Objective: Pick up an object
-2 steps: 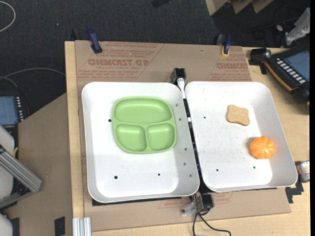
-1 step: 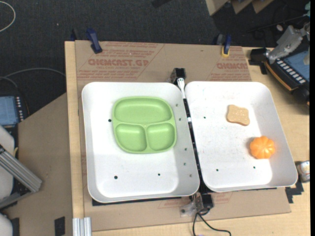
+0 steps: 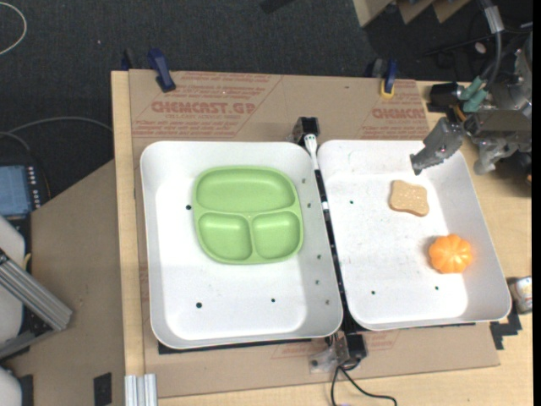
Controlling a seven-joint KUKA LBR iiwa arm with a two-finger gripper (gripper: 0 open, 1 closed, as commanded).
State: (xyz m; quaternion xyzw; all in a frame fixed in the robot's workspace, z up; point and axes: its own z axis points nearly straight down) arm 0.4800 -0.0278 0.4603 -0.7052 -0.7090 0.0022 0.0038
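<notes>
In the right bin (image 3: 372, 252) lie two objects. A tan toast-shaped piece (image 3: 409, 198) rests in the upper middle, and an orange ribbed fruit (image 3: 450, 254) sits lower right of it. My gripper (image 3: 429, 156) hangs over the bin's far right corner, just above and to the right of the tan piece, apart from it. Nothing shows held in it. The left bin (image 3: 169, 269) holds a green divided plate (image 3: 248, 214).
The arm's wrist and cabling (image 3: 499, 117) crowd the right bin's upper right edge. A black clamp (image 3: 307, 130) sits between the bins at the far side, and blue clamps (image 3: 161, 68) hold the brown board. The bins' raised rims meet along the middle.
</notes>
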